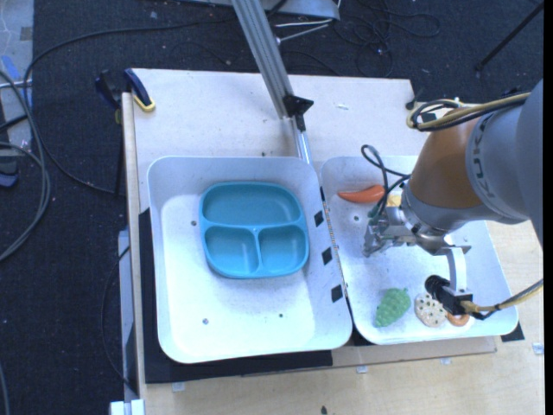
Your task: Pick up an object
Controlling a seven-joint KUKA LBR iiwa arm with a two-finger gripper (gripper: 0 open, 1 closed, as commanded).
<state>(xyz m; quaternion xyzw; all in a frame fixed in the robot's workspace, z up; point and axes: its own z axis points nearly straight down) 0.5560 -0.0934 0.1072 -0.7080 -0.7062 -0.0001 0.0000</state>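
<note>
Camera view: the gripper [373,240] sits low in the right bin [359,277], w/ the arm coming in from the right. It is between the orange carrot-like piece [361,194] at the bin's far end and the green piece [393,306] near the front edge. A round tan piece [426,309] lies just beside the green one. The left bin [173,232] holds a blue divided plate [255,229], well apart from the arm.

Risks, as a judgement: the gripper seems to be over bare bin floor, not over any obj, so closing here would prob. grab nothing. The carrot piece lies near the bin wall, so a reach there could clip the rim or push it into the corner. The green and tan pieces are close together, so a grab could nudge one while going for the other.

Tool: the slant and the wrist body hide the tip, so can't tell if it's apart or together. Nothing visibly held, and contact w/ the floor can't be judged.
</note>
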